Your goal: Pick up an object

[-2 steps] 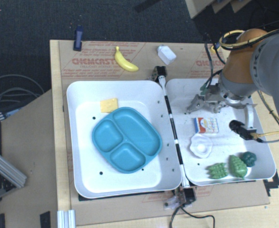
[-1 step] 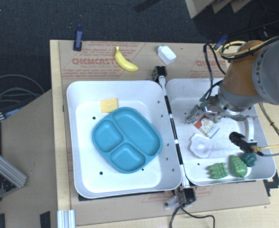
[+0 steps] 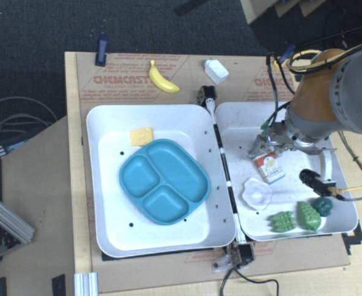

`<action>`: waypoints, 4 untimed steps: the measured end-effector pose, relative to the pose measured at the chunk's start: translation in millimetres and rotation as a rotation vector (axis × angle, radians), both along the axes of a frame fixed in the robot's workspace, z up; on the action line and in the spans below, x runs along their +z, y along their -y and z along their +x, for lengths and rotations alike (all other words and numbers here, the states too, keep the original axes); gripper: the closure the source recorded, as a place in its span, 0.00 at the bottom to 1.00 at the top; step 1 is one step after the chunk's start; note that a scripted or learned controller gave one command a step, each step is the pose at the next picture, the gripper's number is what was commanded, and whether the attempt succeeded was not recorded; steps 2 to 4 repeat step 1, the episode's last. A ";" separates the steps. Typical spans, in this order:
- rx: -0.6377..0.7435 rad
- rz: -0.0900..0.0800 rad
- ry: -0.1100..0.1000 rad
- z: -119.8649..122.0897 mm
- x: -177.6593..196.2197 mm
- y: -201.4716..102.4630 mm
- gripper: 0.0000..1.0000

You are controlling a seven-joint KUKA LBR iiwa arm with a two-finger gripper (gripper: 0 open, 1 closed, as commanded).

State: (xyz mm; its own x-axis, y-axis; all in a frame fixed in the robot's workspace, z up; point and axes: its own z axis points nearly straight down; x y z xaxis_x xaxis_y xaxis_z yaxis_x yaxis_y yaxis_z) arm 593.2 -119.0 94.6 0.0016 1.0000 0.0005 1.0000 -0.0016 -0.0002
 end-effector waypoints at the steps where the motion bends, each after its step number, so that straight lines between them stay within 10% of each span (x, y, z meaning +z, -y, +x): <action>1: 0.004 0.000 0.004 29.7 91.4 -69.4 1.00; 4: 0.004 0.000 0.004 29.7 91.4 -69.4 1.00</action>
